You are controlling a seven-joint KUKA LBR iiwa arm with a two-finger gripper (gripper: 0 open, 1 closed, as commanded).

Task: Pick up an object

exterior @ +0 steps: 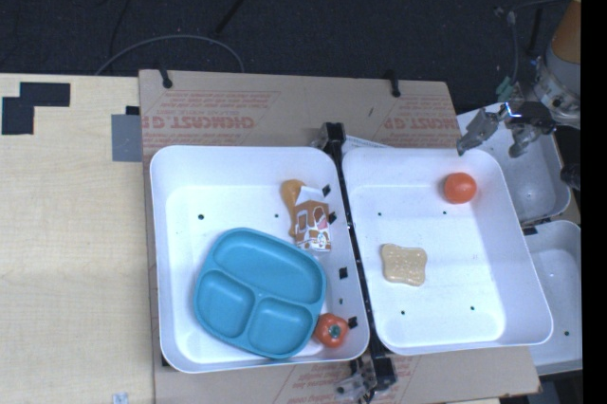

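tomato (459, 188): far right bin, small, round, smooth, likely light; grip across its middle
jaws (500, 129): spread open, holding nothing, just beyond it

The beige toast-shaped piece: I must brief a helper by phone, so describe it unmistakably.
Find the right-hand white bin. Near its middle lies the flat beige toast-shaped piece, alone on the floor. Its only binmate is a round orange-red ball nearer the far corner.

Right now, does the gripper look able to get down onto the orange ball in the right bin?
Probably yes. The orange ball lies alone near the right bin's far corner, nothing on or against it, and the gripper hangs just beyond that corner, fingers spread.
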